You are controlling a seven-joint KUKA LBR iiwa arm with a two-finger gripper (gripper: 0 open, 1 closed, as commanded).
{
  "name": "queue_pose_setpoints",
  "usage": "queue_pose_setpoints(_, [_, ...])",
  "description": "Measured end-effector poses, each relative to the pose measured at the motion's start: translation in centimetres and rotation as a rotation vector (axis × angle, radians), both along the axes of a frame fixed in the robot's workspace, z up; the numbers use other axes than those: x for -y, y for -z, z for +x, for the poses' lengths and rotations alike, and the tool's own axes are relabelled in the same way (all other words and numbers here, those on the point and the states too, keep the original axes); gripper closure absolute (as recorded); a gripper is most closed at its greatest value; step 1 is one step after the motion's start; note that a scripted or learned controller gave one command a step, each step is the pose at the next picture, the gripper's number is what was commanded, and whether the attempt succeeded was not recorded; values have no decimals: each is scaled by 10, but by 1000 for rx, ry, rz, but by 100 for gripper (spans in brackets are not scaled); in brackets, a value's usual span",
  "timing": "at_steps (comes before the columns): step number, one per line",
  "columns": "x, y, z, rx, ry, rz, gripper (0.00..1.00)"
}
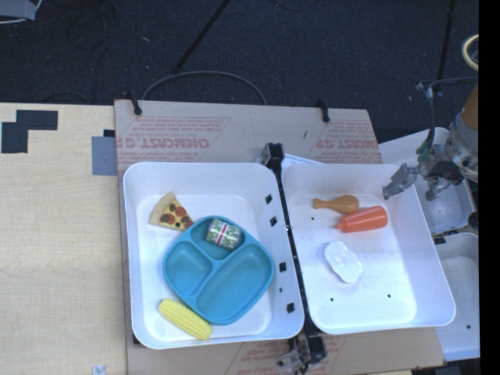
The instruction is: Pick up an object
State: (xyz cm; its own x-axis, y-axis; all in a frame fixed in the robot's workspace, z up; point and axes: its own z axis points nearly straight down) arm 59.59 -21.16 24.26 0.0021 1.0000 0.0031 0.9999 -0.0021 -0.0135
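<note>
Lying left of end effector (414, 174): carrot (363, 219)

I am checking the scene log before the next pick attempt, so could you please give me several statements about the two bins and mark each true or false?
1. The small can lies in the blue divided plate. True.
2. The corn cob is in the right bin. False: it lies in the left bin, beside the plate.
3. The orange carrot and the drumstick lie in the right bin. True.
4. The gripper holds the white piece. False: the piece lies on the bin floor, apart from it.
5. The pizza slice is on the plate. False: it lies beside it.
</note>
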Motion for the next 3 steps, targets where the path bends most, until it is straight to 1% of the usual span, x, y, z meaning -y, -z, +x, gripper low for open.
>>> queue_pose_setpoints(1, [0, -7, 2, 13, -2, -3, 0])
queue_pose_setpoints(2, [-6, 49, 11, 8, -7, -1, 0])
queue_pose_setpoints(3, [-7, 112, 15, 7, -6, -1, 0])
